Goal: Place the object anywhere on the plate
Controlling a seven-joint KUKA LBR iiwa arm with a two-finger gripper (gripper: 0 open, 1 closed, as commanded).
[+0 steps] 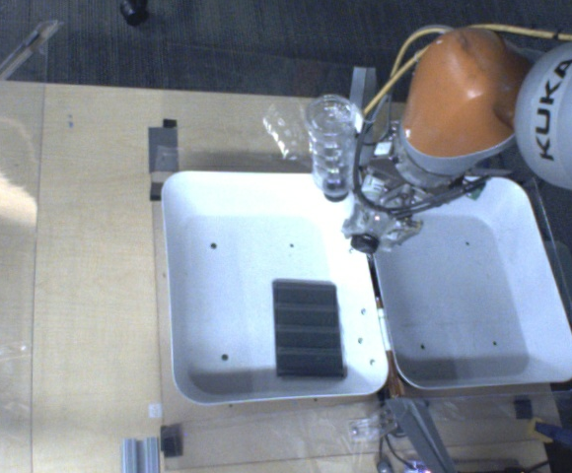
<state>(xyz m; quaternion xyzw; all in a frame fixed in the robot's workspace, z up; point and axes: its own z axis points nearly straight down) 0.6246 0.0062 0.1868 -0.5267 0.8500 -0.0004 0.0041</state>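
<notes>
A clear, ribbed plastic object (331,156), possibly a cup or small bottle, stands roughly upright at the far rim of the left bin (192,264), above the bin's far right corner. It sits just to the left of the end effector (377,227); whether the two are in contact cannot be told, and the object is not seen between any fingers. Its transparency makes its outline hard to trace against the background.

A dark grey to black rectangular plate (308,328) with ridges running across it lies flat on the floor of the left bin, toward the near right part. It is well apart from the clear object.

The end effector hangs over the divide between the two bins, near their far ends. Its state cannot be told: the mechanism is seen from above as a cluster of metal parts and cabling.

The arm (508,87) enters from the right, with its orange band above the wrist and a grey link marked KUKA. A yellow cable (404,62) loops over the orange section.

The right bin (552,294) lies beside the left one, their rims touching. Both rest on a light wooden worktop (79,264).
</notes>
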